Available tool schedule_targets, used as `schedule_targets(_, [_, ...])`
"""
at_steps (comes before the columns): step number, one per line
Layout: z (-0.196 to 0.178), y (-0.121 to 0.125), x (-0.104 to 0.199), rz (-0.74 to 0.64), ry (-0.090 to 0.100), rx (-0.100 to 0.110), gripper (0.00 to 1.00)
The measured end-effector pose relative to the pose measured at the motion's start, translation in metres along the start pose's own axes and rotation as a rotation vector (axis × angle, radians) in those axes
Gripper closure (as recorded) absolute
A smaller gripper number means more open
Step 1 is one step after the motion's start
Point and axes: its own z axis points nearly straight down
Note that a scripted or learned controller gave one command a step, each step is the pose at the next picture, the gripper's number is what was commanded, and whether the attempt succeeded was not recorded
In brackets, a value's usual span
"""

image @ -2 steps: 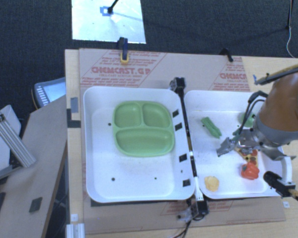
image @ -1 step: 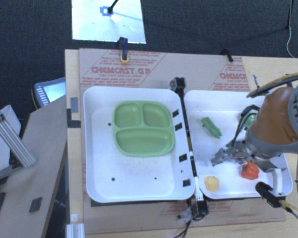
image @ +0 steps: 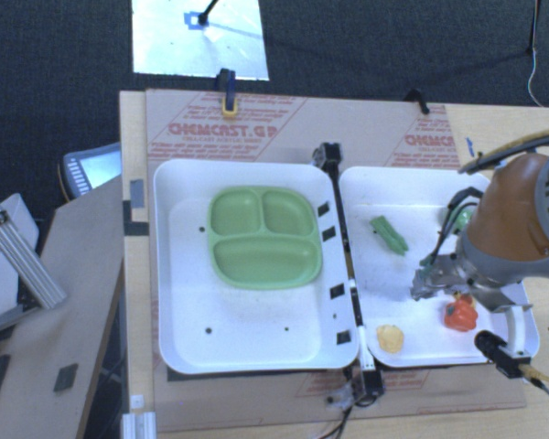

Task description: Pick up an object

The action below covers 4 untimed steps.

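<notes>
Grey metal marks the gripper, which sits low over the floor of the right bin, but its tip is too small and dark to tell how the jaws stand, and nothing can be seen between them. Above it the arm comes in from the right edge of the view, its broad orange band bulking over the bin's right side and the wrist bending down and leftward toward the bin floor. Taking the right bin as the landmark: an orange-red toy lies just beside the gripper, toward the bin's near right corner, a compact lump with no clear long axis. A small yellow object rests near the bin's front edge, left of the orange-red one and apart from it, also rounded. A green elongated object lies in the bin's middle, up and left of the gripper and apart from it, its long axis running diagonally from upper left to lower right. Left of the right bin, touching it along the shared divider, is the left bin, which holds a green divided plate with three compartments, lying flat.
</notes>
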Motion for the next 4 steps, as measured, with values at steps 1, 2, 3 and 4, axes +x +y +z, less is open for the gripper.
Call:
schedule_targets(1, [-0.062,0.007,0.005,-0.003,-0.001,-0.006,1.00])
schedule_targets(2, [-0.105,0.009,0.005,-0.003,-0.001,-0.005,1.00])
schedule_targets(3, [-0.117,0.014,0.059,-0.008,0.002,-0.001,1.00])
schedule_targets(4, [-0.108,0.019,0.107,-0.008,0.002,0.002,1.00])
